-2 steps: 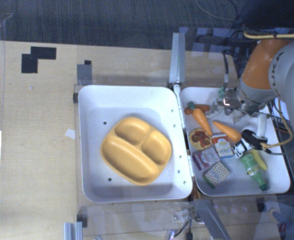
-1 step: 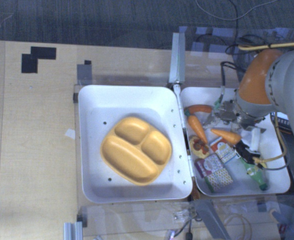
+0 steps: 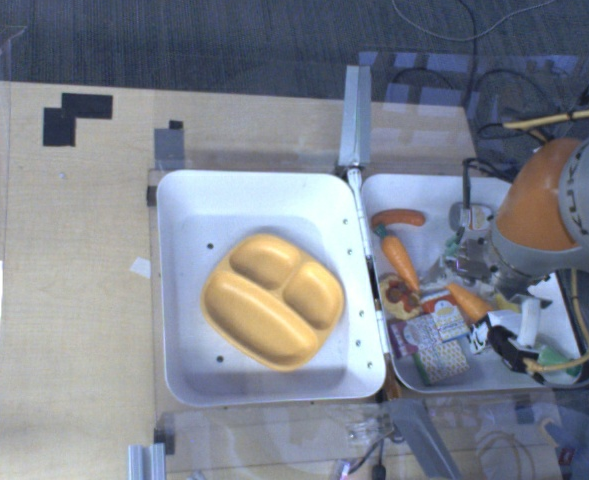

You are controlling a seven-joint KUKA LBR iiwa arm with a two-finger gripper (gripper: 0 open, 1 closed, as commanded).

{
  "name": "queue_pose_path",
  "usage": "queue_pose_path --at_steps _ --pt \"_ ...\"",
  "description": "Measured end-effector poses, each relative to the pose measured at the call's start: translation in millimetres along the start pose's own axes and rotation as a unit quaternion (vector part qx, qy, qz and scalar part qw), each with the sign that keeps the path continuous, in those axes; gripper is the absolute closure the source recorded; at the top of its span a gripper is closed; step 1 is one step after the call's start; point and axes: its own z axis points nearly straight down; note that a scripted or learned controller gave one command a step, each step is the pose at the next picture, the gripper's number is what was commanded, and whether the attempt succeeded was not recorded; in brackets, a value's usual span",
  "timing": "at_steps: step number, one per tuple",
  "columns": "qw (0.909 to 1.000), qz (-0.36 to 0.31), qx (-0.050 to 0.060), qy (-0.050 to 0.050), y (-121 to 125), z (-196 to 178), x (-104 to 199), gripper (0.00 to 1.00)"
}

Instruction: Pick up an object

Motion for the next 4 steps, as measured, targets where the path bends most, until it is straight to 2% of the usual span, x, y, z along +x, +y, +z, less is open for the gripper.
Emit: queue_pose_path --at_steps 1,2,3,4 --pt "1.0000 -0.001 -0.004 0.001 3 -12 1 1.00" --pt "0.9995 -0.031 0.003 0.000 33 -141 56 1.00" --pt "0.9875 -0.158 0.002 0.000 37 -258 28 1.00" --pt "0.9857 -0.169 0.003 0.001 -30 -192 62 1.00"
